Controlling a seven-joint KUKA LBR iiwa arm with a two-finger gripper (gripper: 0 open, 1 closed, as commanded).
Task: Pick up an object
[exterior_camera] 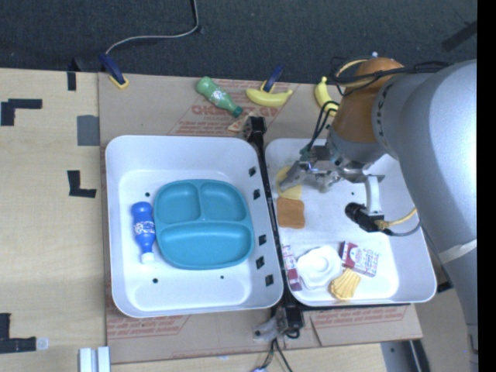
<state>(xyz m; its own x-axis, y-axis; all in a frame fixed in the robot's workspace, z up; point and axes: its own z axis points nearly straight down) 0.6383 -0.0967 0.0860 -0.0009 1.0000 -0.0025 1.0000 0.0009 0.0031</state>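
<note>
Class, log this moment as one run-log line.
arm: over right bin | end effector: above toast slice | grasp: none seen

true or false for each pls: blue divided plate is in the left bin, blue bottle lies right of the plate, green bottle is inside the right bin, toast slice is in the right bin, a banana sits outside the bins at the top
1. The blue divided plate lies in the left bin. True.
2. The blue bottle lies to the right of the plate. False: it lies along the plate's left side.
3. The green bottle is inside the right bin. False: it lies on the cardboard above the bins, outside both.
4. The toast slice is in the right bin. True; it sits just below the gripper.
5. A banana sits outside the bins, near the green bottle. True.
</note>
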